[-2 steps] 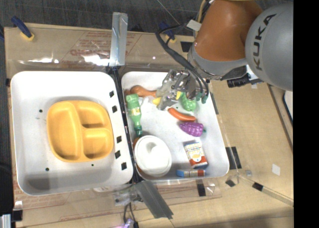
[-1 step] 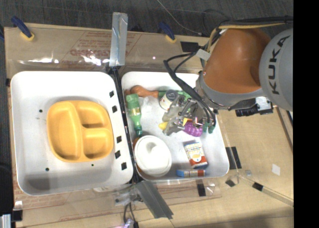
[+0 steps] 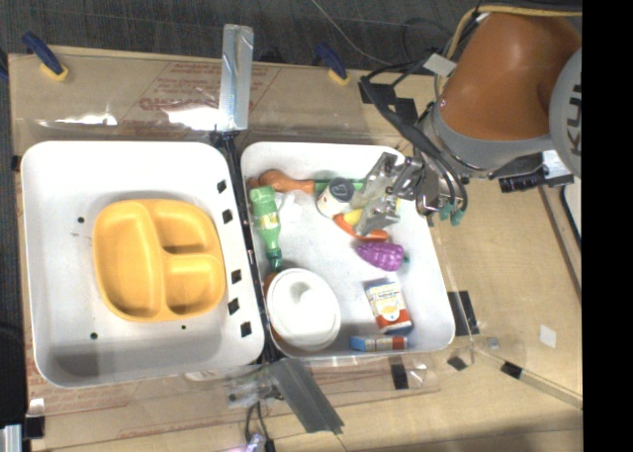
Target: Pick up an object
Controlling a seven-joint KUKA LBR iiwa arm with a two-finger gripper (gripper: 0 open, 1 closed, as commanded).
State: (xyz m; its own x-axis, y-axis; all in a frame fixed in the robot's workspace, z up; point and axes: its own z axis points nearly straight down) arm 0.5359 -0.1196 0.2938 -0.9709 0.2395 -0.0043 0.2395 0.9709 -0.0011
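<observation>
KUKA gripper (image 3: 381, 201) hangs low over right bin (image 3: 427, 272) — finger spread impossible to tell, nothing visibly held | orange carrot-like toy (image 3: 348, 223) lies just beneath, purple grapes (image 3: 382, 255) nearby | toy likely light, stiff, slick — take it across its middle

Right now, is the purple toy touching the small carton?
Apart. The camera view shows bare white bin floor between the purple toy and the small carton.
</observation>
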